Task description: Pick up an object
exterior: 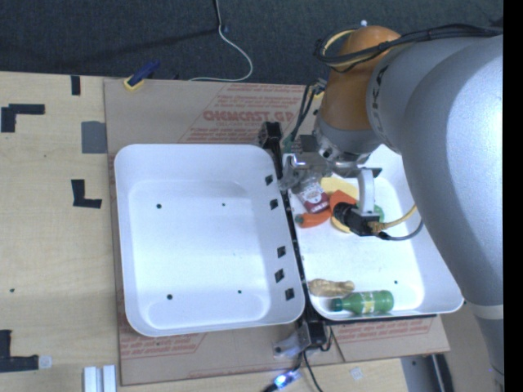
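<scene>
1. Against the divider (282,219) between the two bins, on its right-hand side, sits the cluster I am after: a small clear-wrapped packet with red print (310,193) on top of an orange piece (315,216), with a yellow piece (337,187) just beyond, away from the divider.
2. My gripper (304,172) hangs directly over that packet, touching it or very nearly. I judge the pile was picked because it is the densest spot, so a blind descent is likeliest to meet something.
3. Whether my fingers are spread or closed I cannot tell; the wrist hides them, and nothing shows plainly between them, so I claim no hold.
4. Farther from the divider, a black fitting with a green spot (355,218) and its cable hang off my wrist, over the right bin (429,284).
5. Along the divider toward the near rim, a tan scrap (330,286) and a green bottle (364,302) lie on their sides, probably settled where the floor slopes up to the wall.
6. Across the divider, the left bin (196,235) shows a bare white floor with small dark dots.
</scene>
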Tool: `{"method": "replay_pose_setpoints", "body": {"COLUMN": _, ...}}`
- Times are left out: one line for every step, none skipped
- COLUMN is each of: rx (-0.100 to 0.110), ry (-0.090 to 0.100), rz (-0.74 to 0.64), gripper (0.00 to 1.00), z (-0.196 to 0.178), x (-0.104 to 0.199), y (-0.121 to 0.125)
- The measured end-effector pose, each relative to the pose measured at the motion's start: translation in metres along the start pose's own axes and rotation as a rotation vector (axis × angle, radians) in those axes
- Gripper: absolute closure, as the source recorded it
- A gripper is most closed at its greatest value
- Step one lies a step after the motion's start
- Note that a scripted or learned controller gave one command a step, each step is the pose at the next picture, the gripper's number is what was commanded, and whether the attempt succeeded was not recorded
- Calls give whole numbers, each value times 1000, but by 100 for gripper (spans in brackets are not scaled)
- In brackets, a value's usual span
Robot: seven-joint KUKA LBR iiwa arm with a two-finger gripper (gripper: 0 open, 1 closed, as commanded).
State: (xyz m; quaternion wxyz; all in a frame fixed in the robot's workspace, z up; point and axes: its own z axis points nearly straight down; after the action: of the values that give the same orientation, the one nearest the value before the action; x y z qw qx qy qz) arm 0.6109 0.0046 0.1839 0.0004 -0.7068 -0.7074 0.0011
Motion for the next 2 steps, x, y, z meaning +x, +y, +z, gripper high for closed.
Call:
{"method": "replay_pose_setpoints", "body": {"rx": -1, "ry": 0, "rz": -1, "gripper": 100, "z": 0, "x": 14, "y": 8}}
{"method": "replay_pose_setpoints", "body": {"rx": -21, "ry": 2, "rz": -3, "gripper": 100, "z": -189, "x": 27, "y": 31}}
